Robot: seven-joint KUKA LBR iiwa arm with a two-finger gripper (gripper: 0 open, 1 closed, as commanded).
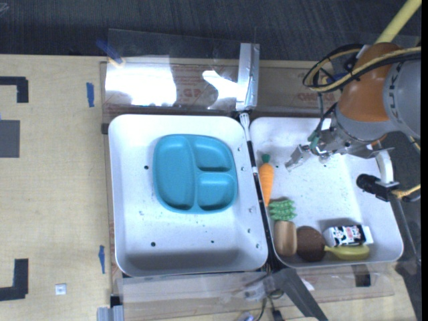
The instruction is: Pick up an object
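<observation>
- Two shallow white bins: the left bin (127,199), the right bin (374,219)
- One blue divided plastic plate (195,172)
- One orange toy carrot (266,181)
- One green leafy toy vegetable (281,209)
- One tan toy block (285,237)
- One brown round toy (309,242)
- One yellow toy banana (348,251)
- One small black-and-white carton (348,234)

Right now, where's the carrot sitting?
The carrot lies in the right bin, against its left wall, with the green toy vegetable just below it in the camera view.
</observation>
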